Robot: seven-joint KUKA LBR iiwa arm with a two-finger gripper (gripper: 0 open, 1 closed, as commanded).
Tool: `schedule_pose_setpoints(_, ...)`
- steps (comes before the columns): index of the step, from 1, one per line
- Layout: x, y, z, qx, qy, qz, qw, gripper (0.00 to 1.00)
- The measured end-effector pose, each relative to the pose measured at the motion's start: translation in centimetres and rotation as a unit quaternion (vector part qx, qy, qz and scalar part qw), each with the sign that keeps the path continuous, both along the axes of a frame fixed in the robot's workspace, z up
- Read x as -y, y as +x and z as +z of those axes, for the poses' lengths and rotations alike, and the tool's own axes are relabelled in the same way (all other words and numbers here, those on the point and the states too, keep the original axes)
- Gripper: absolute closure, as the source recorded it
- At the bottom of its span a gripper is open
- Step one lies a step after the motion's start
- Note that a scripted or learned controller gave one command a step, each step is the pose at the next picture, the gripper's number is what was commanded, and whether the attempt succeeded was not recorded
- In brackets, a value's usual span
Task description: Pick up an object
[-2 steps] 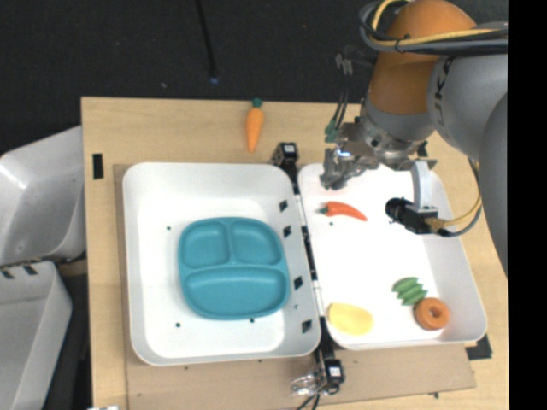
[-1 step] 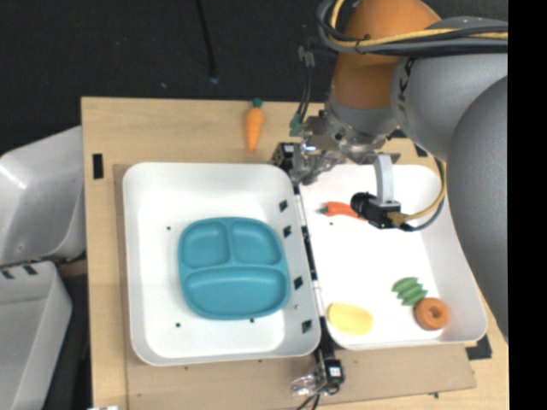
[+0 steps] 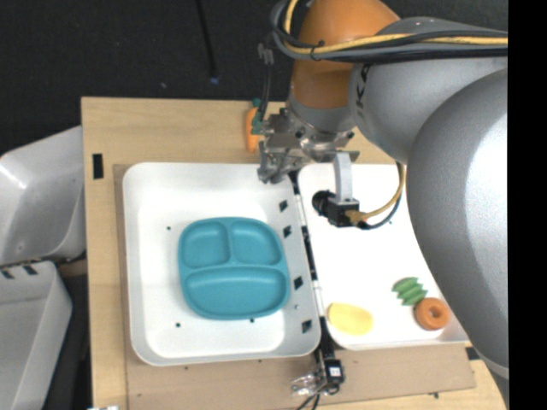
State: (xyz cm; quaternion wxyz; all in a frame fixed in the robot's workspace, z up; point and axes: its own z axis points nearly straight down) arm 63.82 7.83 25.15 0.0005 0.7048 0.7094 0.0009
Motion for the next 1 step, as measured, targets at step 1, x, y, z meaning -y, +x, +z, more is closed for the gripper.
schedule_pose_setpoints(1,0.31,-0.02,0.05,0.0,-0.0006,-0.002,1.0,0.0)
